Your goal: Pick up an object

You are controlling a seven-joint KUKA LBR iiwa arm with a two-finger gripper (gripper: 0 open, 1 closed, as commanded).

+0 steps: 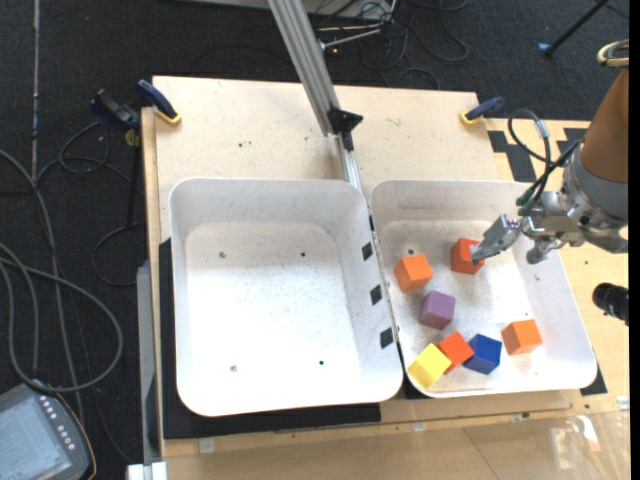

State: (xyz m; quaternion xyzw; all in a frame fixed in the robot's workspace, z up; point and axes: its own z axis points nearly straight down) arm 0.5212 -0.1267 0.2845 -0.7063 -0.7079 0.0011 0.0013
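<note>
Seven blocks: all lying in the right bin (560,268), loose and apart from the left bin (200,228).
Pincer (487,249): reaching in from the right over the right bin, tilted, tips pointing down and left.
Pincer state: cannot tell whether released or clenched; fingertips too small and blurred against the block.
Nearest thing: red block (462,256), right at the pincer tips, just left of them, seemingly touching or all but touching.
Grasp: not shown; no block seen between the fingers, so none counted as held.
Deciding relation: red block just left of the tips and a shade lower, along the line of the pincer's reach; likely only a short advance and descent needed to straddle it.
Long axis: none to speak of; red block roughly cubic, edges turned a little off the bin walls.
Farther left of pincer: orange block (413,271).
Below and left of pincer: purple block (437,309), yellow block (430,365), small orange-red block (456,347), blue block (484,353).
Below pincer: second orange block (521,336), well apart.
Risk, as a judgement: tips nudging the red block aside instead of closing round it.
Bench (250,118): pale, bare beyond the bins.
</note>
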